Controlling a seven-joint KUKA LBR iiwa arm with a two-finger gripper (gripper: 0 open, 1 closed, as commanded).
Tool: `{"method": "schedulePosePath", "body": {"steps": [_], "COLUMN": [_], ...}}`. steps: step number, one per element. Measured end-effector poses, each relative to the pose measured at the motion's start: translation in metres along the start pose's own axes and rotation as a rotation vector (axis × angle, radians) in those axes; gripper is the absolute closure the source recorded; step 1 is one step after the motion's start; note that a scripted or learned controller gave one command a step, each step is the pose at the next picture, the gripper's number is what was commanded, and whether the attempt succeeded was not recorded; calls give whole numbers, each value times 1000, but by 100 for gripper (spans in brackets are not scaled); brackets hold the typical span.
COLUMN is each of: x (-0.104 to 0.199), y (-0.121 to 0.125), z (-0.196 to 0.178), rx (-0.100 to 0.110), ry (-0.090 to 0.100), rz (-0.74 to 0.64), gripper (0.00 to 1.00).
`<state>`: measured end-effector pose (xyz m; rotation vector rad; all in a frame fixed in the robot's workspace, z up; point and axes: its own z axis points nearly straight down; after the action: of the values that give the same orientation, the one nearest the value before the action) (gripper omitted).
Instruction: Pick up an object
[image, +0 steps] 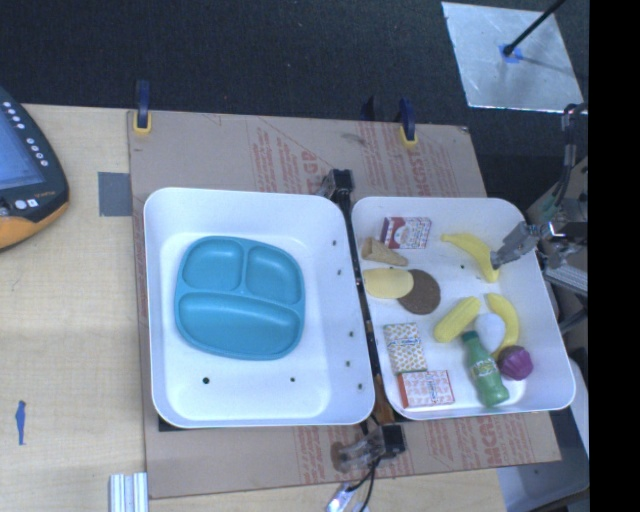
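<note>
1. Nearest me, at the front of the right bin (560, 300), a small patterned carton (427, 388) lies flat, with a green bottle (484, 370) beside it and a purple, roundish piece (516, 362) just past the bottle.
2. A little further in sit a second patterned carton (405, 346), a yellow-green pickle-like piece (457, 318), a white lump (489, 328) and a small banana (506, 316) curving round it.
3. Mid-bin, a pale yellow disc (387, 284) touches a brown round one (421, 292), with a tan wedge (384, 254) just behind.
4. Toward the back lie a red-and-white box (407, 232) and a larger banana (474, 252).
5. The gripper (512, 245) hangs at the bin's right rim, close to that larger banana; it looks empty, though I cannot make out how far apart its fingers stand.
6. In the left bin (165, 300) a blue divided plate (241, 297) lies alone.
7. Farthest off, two blue clamps (143, 105) pin the cardboard sheet (260, 150).
</note>
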<state>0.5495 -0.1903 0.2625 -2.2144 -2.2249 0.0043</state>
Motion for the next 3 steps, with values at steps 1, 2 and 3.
{"method": "schedulePosePath", "body": {"steps": [1, 2, 3], "x": [-21, 16, 73], "y": [-78, -44, 30], "z": [92, 176, 170], "rx": [10, 4, -6], "ry": [5, 4, 1], "rz": [4, -5, -9], "gripper": [0, 0, 0]}}
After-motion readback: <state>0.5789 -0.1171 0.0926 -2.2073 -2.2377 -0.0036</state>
